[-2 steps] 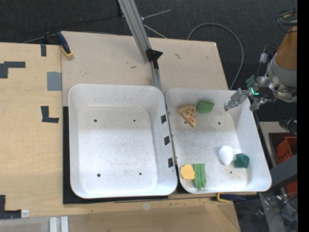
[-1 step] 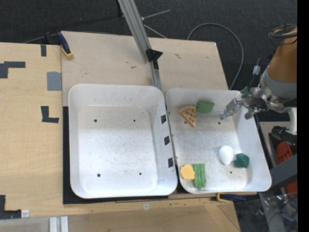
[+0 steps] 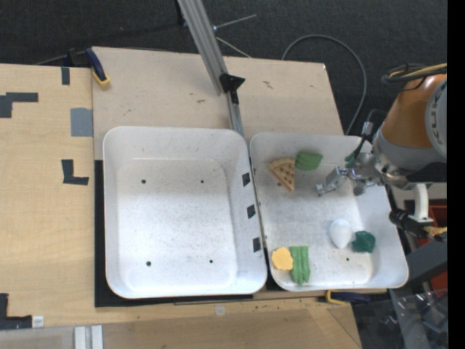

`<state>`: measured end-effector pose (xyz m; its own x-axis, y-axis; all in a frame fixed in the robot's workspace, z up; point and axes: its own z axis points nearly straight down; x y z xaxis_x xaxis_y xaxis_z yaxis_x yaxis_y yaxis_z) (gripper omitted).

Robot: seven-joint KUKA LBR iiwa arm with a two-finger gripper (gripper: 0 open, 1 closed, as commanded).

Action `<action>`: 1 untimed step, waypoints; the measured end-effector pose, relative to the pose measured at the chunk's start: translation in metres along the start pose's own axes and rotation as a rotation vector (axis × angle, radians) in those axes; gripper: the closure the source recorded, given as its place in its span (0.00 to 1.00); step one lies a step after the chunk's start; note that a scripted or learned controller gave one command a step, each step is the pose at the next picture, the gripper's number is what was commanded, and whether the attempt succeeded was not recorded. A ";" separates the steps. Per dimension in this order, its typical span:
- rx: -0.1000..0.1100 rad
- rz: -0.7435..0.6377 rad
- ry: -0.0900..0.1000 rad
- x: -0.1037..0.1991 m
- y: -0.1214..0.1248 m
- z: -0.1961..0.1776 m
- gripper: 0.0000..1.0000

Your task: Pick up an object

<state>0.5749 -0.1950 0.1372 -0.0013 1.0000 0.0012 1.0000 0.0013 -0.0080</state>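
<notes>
Over the right bin (image 3: pixel 378 267), the arm's hand (image 3: pixel 330 182) hangs low between the scattered objects, holding nothing; whether its fingers are spread or closed cannot be told at this size. Relative to the hand: a waffle wedge (image 3: pixel 283 173) and green block (image 3: pixel 309 160) lie just beyond it toward the left bin (image 3: pixel 116 195); a white egg (image 3: pixel 340 233) and dark green piece (image 3: pixel 363 241) sit nearer the front rim; a yellow disc (image 3: pixel 282 259) touches a green strip (image 3: pixel 300 263) in the corner. No object is lifted yet.
</notes>
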 end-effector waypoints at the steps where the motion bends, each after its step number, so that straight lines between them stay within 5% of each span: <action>1: -0.006 0.000 -0.003 0.001 0.000 0.051 0.00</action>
<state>0.5746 -0.1944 0.0863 -0.0013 1.0000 -0.0016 1.0000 0.0013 -0.0016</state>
